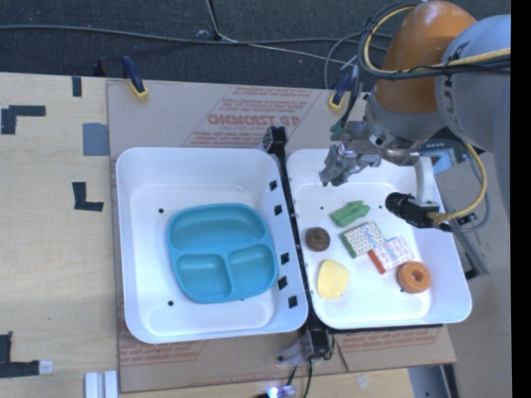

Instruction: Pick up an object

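Note:
My gripper hangs over the back left part of the right bin, with nothing visible between its fingers. Below it in that bin lie a green block, a brown round piece, a yellow lump, a checkered packet with a red-edged piece beside it, and a glazed donut. The green block lies nearest the gripper, a short way toward the front.
The left bin holds a blue divided plate. A black divider with clips runs between the bins. A black cylinder on the arm's cabling overhangs the right bin's right side.

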Tool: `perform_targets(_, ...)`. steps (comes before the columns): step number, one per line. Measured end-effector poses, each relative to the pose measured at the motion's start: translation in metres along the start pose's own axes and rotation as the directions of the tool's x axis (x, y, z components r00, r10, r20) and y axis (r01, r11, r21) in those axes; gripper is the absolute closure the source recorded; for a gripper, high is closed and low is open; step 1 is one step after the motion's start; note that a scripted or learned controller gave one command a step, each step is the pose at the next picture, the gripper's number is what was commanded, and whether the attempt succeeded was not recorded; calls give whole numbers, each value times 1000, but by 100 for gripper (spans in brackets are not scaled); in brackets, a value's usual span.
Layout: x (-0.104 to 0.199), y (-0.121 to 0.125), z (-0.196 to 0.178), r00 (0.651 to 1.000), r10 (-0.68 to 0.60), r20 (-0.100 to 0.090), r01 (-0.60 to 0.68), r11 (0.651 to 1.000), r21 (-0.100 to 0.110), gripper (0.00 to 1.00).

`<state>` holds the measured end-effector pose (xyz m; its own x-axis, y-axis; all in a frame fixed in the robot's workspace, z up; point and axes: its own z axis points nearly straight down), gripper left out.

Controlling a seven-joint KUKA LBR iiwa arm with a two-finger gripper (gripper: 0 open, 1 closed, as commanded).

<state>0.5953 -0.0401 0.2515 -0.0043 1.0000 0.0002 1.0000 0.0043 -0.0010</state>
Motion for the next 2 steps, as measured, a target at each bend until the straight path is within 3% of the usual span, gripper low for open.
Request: perform_targets(2, 106, -17, 30, 1000, -1, 0, 1, 1000, 2, 100)
